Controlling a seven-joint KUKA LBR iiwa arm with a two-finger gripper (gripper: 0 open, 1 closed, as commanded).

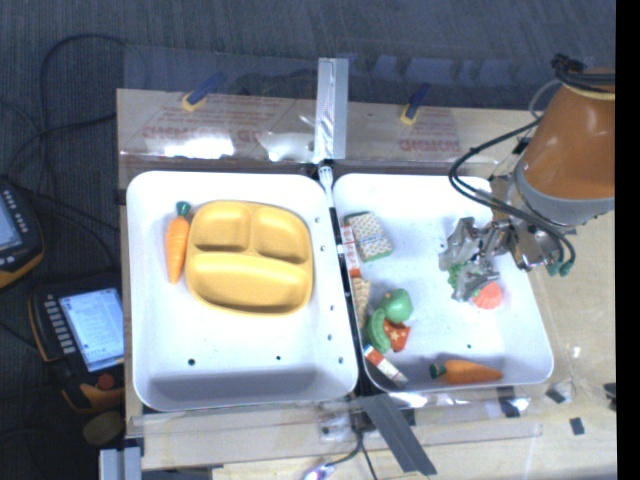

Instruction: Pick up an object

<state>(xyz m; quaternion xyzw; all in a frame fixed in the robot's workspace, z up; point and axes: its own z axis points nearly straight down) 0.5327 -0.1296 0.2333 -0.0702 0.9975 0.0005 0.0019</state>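
My pincer (468, 268) hangs over the right bin (525, 363), beside a red-and-green piece (486, 295), perhaps a strawberry. Whether it is apart or together, I cannot tell. Centre over the piece before descending.

Pale wood counter (470, 128), seen at a slant from above. Two shallow white bins directly on it, side by side, touching along the middle: left bin (150, 298), right bin (525, 328). Clear plastic sheet (230, 128) taped along far edge, blue clips (203, 91) on top. Metal upright (331, 108) behind the bins' seam.
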